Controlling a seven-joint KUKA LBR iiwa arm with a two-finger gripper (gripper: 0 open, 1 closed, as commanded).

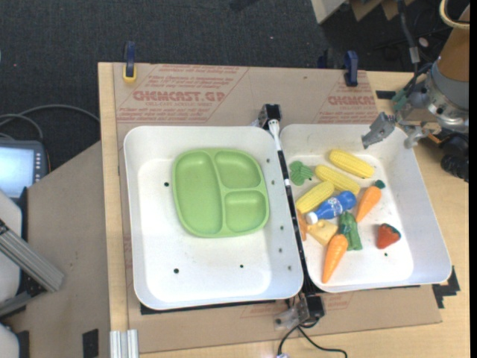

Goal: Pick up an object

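The desk [223, 84] carries a brown sheet printed with red lettering, and on it sit two shallow white bins side by side. The left bin [149, 274] holds a light green divided plate [220, 192] with three compartments, lying flat near the bin's middle. The right bin [425, 222] holds a loose cluster of toy food, all gathered toward its left and centre.

The arm comes in from the right, and its end effector [380, 130] hangs over the upper edge of the right bin, tilted down and to the left, above and just right of the nearest corn cob. I cannot tell whether its fingers are apart or together; nothing is visibly between them.

In the pile, one yellow corn cob [351, 162] lies uppermost, a second [337, 177] just below it, and a third [314, 196] angled toward the bin's left wall. An orange carrot [368, 202] lies to the right of them, and another carrot [335, 256] sits at the bottom of the pile. A blue and white bottle [332, 205] lies in the middle, touching a green vegetable piece [349, 230]. A pale yellow wedge [321, 232] sits beside the lower carrot. A green broccoli floret [300, 173] rests at the left wall, and a red strawberry [387, 235] stands apart at the right.
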